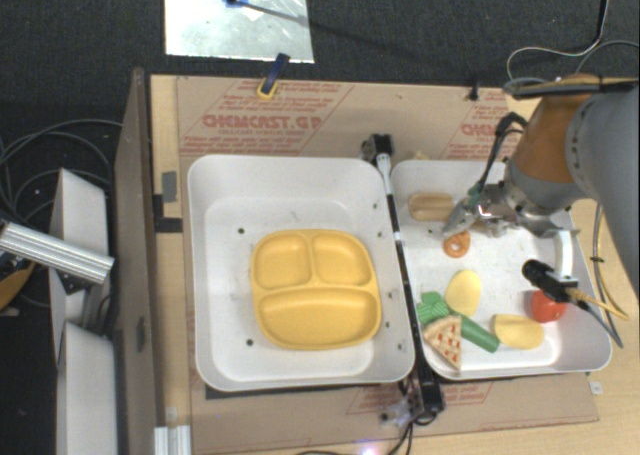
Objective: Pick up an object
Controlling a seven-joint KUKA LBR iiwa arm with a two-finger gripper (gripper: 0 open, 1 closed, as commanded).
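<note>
My gripper [472, 220] hangs low over the back half of the right bin [588, 343], reaching in from the right. Just below its tip lies a small orange ring [457, 245]; whether they touch I cannot tell. A tan bread-like piece [430, 206] lies to the gripper's left, near the bin's back wall. Nearer the front lie a pale yellow round piece [462, 291], a green vegetable [478, 335], a pizza slice [445, 341], a yellow fruit [518, 331] and a red tomato [545, 309].
The left bin [225, 243] holds a yellow divided plate [315, 288]. A raised rim [397, 243] separates the two bins. Cardboard lies under and behind the bins, and a metal bar and cables lie off the bench at the left.
</note>
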